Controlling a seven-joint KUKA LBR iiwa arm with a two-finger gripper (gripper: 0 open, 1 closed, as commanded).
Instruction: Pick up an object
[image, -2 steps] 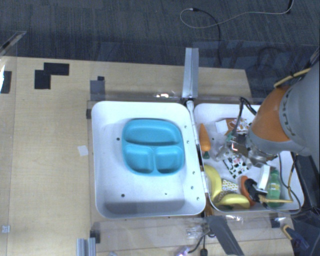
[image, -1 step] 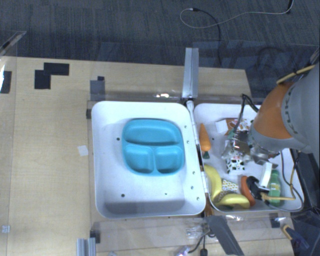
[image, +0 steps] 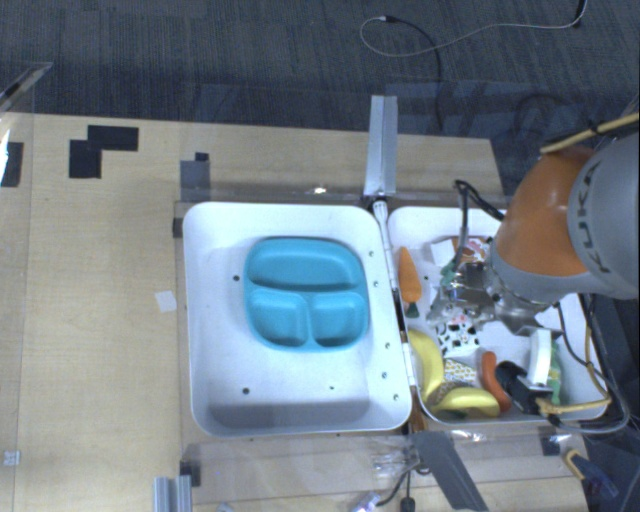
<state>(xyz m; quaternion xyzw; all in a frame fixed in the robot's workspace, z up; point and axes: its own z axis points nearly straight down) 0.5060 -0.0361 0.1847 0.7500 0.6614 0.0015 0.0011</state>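
Bananas (image: 440, 385): lying at the right bin's (image: 580, 410) near-left corner.
Sausage (image: 488, 368): resting just beside them.
Gripper (image: 462, 300): hovering mid-bin over a spotted item (image: 458, 338); open or closed, cannot tell.
Carrot (image: 408, 276): sitting along the left wall.
Risk: things are crowding together, so the gripper is likely nudging neighbours or closing on nothing.
Left bin (image: 210, 330): holding a blue tray (image: 305, 292).
Surface: pale wooden bench (image: 90, 330), dark carpet (image: 250, 50) running beyond.

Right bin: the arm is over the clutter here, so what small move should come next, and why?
Probably a short straight descent. The end effector sits over the middle of the right bin, with a black-and-white spotted item just below it in the picture and no object visibly between its fingers. The bananas and carrot lie off to the side.
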